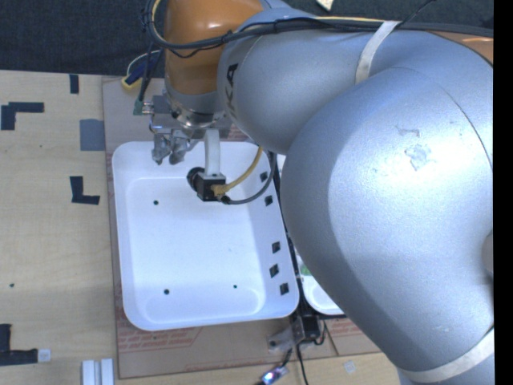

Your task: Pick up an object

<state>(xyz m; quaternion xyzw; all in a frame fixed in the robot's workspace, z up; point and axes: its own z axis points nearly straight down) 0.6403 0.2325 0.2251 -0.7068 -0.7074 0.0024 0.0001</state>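
Grey arm point(377, 175) overhangs white bin point(192, 295) — hiding its neighbour point(317, 299).

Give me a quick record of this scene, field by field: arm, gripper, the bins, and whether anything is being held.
arm: grey KUKA arm with an orange band, reaching in from the right and covering much of the view
gripper: gripper over the far left edge of the left bin
left bin: white bin, bare floor with a few small dark dots
right bin: second bin, mostly hidden under the arm
held object: none seen between the fingers
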